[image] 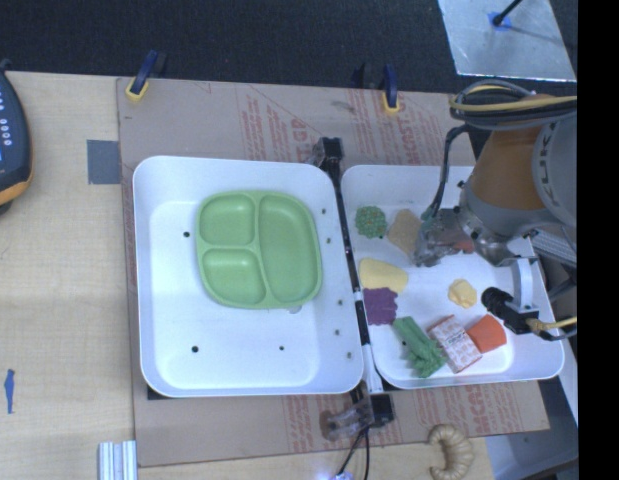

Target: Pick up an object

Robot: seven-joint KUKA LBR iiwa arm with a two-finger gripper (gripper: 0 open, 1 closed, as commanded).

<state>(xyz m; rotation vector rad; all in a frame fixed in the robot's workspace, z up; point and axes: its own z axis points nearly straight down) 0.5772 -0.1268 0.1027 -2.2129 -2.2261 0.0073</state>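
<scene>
camera view: the gripper [436,246] hangs low in the right bin [549,368], reaching in from the right under the grey and orange arm [509,173]. whether it is spread or pressed together i cannot tell; nothing shows pinched in it.

the nearest candidate is the tan piece [403,230], just left of the gripper and seemingly touching it. further left sits the broccoli [370,220]. below-left lies the yellow piece [382,274], with the purple piece [380,305] beyond it. below the gripper are a green toy [419,346], a small carton [455,343] and an orange block [487,334]; a little yellow lump [462,292] sits below-right. the left bin [149,268], well apart to the left, holds a green plate [259,249].

these look like light toy foods, probably stiff plastic or foam, likely smooth and apt to slip. i would take the tan piece across its narrower sides, low and centred, so it does not squirt out.
</scene>
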